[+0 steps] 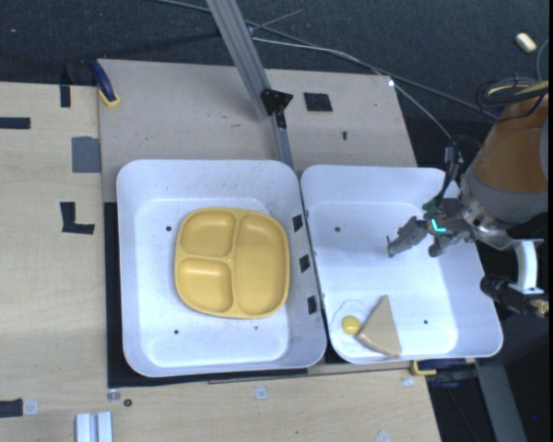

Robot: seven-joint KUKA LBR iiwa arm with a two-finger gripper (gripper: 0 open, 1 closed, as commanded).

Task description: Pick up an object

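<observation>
My gripper (422, 238): over right bin (461, 339), fingers spread, nothing betw. them | nearest pick: tan wedge (381, 327) w/ yellow ball (350, 324) touching its left, near front wall, below-left of my fingers | wedge long axis: slants up-right | yellow tray (231, 262): left bin (147, 247), well apart | labels: none legible

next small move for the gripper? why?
Probably move the gripper toward the near-left corner of the right bin, then descend. It sits over bare floor in that bin's far half with nothing between its jaws, while the nearest things, a tan wedge and a small yellow ball, lie side by side in that corner. The yellow tray is in the left bin, farther off.
</observation>
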